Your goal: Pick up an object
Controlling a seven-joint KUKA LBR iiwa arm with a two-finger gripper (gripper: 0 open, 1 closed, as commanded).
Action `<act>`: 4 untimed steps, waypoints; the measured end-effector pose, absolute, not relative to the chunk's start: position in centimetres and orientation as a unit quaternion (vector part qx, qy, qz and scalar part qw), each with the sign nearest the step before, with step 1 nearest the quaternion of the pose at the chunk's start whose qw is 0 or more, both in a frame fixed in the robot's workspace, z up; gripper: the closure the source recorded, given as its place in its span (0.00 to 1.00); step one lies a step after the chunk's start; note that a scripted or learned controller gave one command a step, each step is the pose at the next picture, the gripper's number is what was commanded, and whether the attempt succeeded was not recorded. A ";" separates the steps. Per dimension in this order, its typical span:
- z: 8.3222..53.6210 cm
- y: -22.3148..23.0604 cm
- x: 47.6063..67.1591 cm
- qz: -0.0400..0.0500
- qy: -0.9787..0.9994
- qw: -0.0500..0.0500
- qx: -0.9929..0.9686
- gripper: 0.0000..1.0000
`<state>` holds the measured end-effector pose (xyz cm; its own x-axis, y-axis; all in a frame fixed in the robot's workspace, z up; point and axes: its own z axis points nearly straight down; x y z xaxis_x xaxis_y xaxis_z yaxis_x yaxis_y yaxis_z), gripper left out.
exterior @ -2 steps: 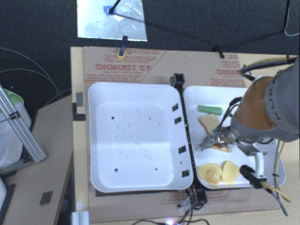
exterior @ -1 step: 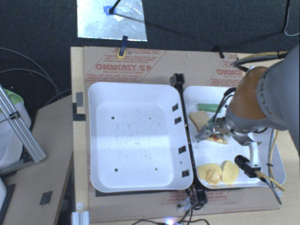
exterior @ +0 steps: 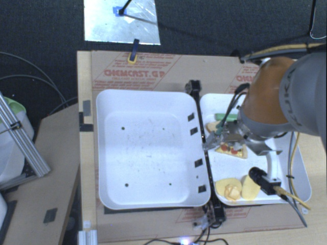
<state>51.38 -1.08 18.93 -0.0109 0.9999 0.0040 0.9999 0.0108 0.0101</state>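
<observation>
gripper (exterior: 215, 139) sits low in right bin (exterior: 227, 168), at left wall, beside pizza-slice toy (exterior: 232, 150) (open or closed: can't tell from here), so I'd centre over the slice, clear the wall, descend square, then close

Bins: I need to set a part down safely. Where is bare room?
The left bin has a bare floor, wall to wall. The right bin is crowded: the arm hangs over a pizza slice and a green piece, with yellow pieces along its near wall. Only a strip between them is free.
</observation>
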 end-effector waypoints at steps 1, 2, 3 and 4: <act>34.6 0.0 48.9 0.008 0.710 0.006 0.705 0.00; 19.5 -2.1 48.4 -0.004 0.706 -0.004 0.708 0.00; 35.8 1.4 48.9 0.008 0.710 0.006 0.704 0.00; 29.2 12.8 48.5 0.000 0.712 -0.003 0.702 0.00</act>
<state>48.52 12.84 29.21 -0.0153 0.9999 0.0032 0.9999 0.0153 -0.0044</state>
